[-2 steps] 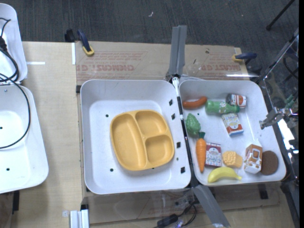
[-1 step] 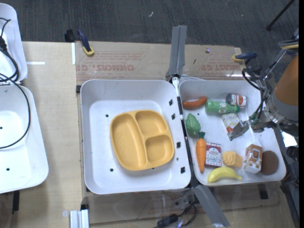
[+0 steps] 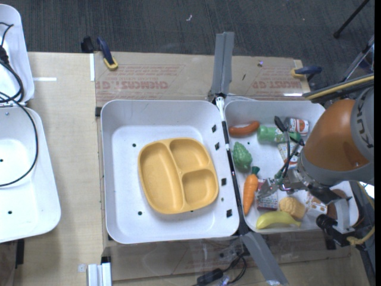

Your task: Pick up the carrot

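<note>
The carrot [image 3: 250, 192] is orange with a green top and lies lengthwise in the right bin [image 3: 262, 107] near its left wall, tip toward the front. My gripper [image 3: 269, 189] hangs low just to the right of the carrot, above a small packet [image 3: 267, 202]. The arm's orange band [image 3: 336, 139] covers the bin's right half.
The right bin also holds a green leafy vegetable [image 3: 241, 157], a red sausage [image 3: 244, 128], a green bottle [image 3: 272, 135], a small can [image 3: 297, 125], a banana [image 3: 277, 220] and a tan pastry [image 3: 292, 206]. A yellow divided plate [image 3: 177, 174] lies in the left bin [image 3: 119, 159].
</note>
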`<state>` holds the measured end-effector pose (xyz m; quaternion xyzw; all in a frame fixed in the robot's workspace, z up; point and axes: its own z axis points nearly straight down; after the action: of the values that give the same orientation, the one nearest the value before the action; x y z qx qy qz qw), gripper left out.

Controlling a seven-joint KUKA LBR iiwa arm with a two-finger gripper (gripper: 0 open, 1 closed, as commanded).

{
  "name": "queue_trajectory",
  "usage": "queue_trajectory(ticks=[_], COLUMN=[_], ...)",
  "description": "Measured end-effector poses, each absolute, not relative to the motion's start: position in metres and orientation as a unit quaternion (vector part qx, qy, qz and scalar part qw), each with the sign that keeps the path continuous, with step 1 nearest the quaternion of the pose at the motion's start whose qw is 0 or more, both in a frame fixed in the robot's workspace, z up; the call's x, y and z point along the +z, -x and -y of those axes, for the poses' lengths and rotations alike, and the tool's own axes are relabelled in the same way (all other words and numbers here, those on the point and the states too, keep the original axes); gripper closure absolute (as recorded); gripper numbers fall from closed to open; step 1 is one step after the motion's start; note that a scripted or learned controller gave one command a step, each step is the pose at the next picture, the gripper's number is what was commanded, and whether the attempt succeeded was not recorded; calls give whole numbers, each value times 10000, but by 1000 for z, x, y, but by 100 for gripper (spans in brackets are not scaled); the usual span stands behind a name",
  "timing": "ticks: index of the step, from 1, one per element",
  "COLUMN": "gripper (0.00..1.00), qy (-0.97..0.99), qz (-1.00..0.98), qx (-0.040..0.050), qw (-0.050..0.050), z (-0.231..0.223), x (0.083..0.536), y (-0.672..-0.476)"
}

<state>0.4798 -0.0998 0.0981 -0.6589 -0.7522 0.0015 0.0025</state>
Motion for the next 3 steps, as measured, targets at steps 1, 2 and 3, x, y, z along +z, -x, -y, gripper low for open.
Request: queue_trajectory(ticks=[1, 2, 3], gripper=[0, 0, 0], qy=[6439, 5933, 5958], qz=[7651, 8050, 8031], qx=[15, 17, 15], qw=[9, 20, 15], z=[10, 54, 9], x=[190, 189, 189], y=[-526, -478, -479])
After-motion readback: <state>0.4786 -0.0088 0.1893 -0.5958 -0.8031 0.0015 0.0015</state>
